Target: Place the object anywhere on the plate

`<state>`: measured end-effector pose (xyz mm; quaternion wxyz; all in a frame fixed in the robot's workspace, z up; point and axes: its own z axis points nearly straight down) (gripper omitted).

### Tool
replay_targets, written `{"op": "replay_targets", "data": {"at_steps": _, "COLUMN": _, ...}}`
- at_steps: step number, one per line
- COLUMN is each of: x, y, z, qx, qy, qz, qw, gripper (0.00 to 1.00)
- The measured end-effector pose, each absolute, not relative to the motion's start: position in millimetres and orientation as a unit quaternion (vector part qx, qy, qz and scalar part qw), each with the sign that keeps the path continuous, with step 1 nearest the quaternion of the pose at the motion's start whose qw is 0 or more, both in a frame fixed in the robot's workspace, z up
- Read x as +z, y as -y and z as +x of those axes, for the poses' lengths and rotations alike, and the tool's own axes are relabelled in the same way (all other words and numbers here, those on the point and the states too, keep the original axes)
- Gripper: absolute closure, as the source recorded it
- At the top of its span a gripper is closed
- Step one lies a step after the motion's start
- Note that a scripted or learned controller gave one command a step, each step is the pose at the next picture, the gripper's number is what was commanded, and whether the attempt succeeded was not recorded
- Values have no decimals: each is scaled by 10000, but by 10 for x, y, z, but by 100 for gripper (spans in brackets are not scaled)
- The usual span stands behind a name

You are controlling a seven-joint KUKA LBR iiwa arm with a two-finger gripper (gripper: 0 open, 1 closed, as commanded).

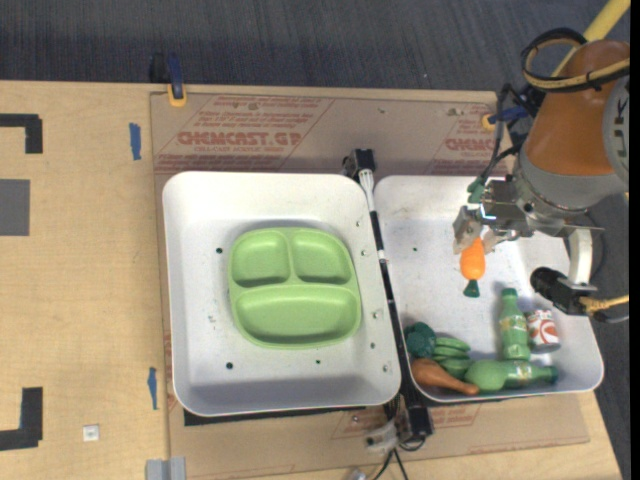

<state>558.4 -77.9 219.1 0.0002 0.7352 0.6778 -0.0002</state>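
A green plate (294, 286) with three compartments lies in the left bin (190, 268). Over the upper middle of the right bin (420, 208), my gripper (481, 230) points down at the end of the arm. A small orange carrot (472, 262) with a green tip hangs from it, its upper end pinched between the fingers. The carrot is well to the right of the plate, across the wall between the two bins.
Along the right bin's front lie a green leafy toy (436, 343), a brownish carrot (442, 376), two green bottles (513, 324) (510, 374) and a red and white can (543, 329). A black cable (373, 223) runs along the divider.
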Motion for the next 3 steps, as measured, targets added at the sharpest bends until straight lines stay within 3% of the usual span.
{"op": "replay_targets", "data": {"at_steps": 1, "x": 1827, "y": -104, "z": 5658, "qx": -16, "qy": -6820, "qz": 7313, "qw": -44, "gripper": 100}}
{"op": "replay_targets", "data": {"at_steps": 2, "x": 1966, "y": -759, "z": 5414, "qx": -14, "qy": -7277, "qz": 6859, "qw": -33, "gripper": 100}}
{"op": "replay_targets", "data": {"at_steps": 3, "x": 2319, "y": -1633, "z": 5500, "qx": 17, "qy": -7742, "qz": 6329, "qw": 3, "gripper": 100}}
